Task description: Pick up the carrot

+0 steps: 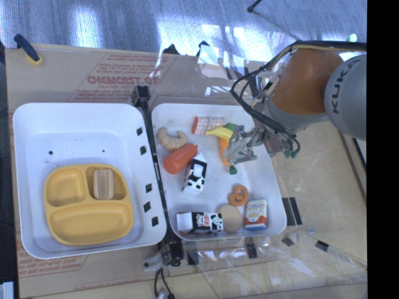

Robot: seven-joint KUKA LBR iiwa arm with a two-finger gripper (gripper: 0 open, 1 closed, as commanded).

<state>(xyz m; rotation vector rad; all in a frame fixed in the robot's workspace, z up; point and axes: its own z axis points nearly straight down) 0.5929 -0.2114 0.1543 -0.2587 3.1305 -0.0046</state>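
Fingers (pixel 239 149) at the carrot (pixel 224 148), right bin (pixel 274 185).

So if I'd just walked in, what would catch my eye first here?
Probably the big grey arm with its orange band, reaching in from the right over the right bin, which is crowded with toy food. Next, the yellow divided tray in the left bin.

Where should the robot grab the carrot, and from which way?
Probably across the carrot's narrow orange body, coming straight down from above. It lies flat in the right bin, long and thin, with the banana close at its top end. The gripper sits right beside it.
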